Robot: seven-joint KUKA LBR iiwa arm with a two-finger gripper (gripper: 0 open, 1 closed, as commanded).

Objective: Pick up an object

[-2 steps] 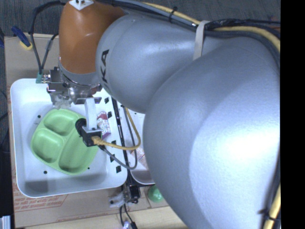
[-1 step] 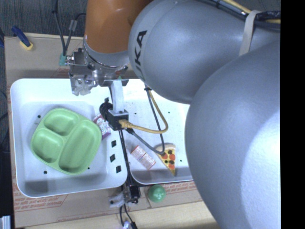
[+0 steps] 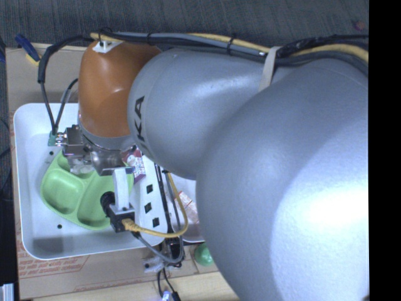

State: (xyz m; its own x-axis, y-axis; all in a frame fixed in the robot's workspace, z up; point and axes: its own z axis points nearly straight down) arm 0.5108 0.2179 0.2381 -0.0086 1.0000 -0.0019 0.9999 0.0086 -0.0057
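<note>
Over the white bin [image 3: 25, 168]: arm [image 3: 250, 168] reached down above green tray [image 3: 69, 193].
Gripper [image 3: 84, 162]: state could not be told.
Progress: no object seen lifted; pick apparently remained.

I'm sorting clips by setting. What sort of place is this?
Probably a robotics lab bench for bin picking: a grey arm with an orange band and loose cabling reaches into a shallow white bin holding a green divided tray.

Single fixed overhead view, slanted, close above arm [image 3: 250, 155] and bin [image 3: 28, 168].
</note>
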